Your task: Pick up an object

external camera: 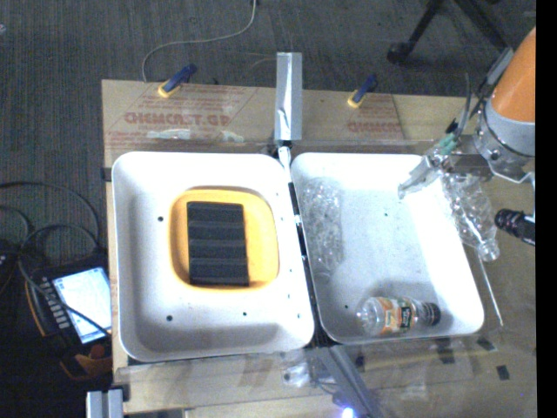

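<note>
Clear plastic everywhere in the right bin (392, 233), so edges are hard to read. Camera view: a clear plastic bottle (400, 313) with an orange-and-white label lies on its side near the bin's front wall, cap end toward the right, nothing touching it. A crumpled clear plastic container (319, 220) sits against the bin's left wall; its outline blends into the white floor. Another clear ribbed plastic piece (470, 212) hangs or leans at the right wall, just under the gripper (435, 168). Can't tell if it is touching the gripper or just lying on the rim.

Gripper is over the bin's upper right corner, well apart from the bottle. Arm (513, 103) is cut off by the frame's right edge, orange band visible. Fingers are blurred against the clear plastic, so I cannot tell whether they are apart or together.

Left bin (139, 233) holds a yellow tray (181, 242) with a black ribbed block (216, 242) seated inside it. Two blue-and-yellow clamps (176, 80) grip the cardboard-covered tabletop (200, 120) at the back edge. A tablet (78, 299) lies on the floor at left, partly cropped.
</note>
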